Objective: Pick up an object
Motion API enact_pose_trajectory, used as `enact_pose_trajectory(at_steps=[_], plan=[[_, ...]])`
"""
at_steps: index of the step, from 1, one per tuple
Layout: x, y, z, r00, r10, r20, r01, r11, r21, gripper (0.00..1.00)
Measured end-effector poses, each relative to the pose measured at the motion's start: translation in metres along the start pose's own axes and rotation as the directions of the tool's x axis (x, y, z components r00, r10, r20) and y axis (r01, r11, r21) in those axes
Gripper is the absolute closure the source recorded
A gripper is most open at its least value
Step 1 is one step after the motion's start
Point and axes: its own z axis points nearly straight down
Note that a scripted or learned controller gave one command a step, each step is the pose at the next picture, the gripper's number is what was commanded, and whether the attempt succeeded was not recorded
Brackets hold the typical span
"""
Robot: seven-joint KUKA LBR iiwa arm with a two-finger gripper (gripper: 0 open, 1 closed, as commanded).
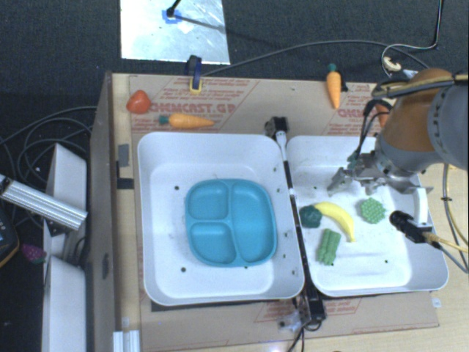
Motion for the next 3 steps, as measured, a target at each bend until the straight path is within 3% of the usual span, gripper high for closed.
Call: enact_pose_trajectory(at_steps=[1, 2, 3], plan=[[0.036, -0.028, 0.035, 1.000, -0.003, -0.001, 0.003, 1.000, -0.001, 0.00], [0.035, -0.026, 0.024, 1.000, -0.004, 0.000, 0.004, 1.000, -0.005, 1.00], [0.035, -0.027, 0.024, 1.000, -0.003, -0.001, 0.003, 1.000, -0.004, 0.00]])
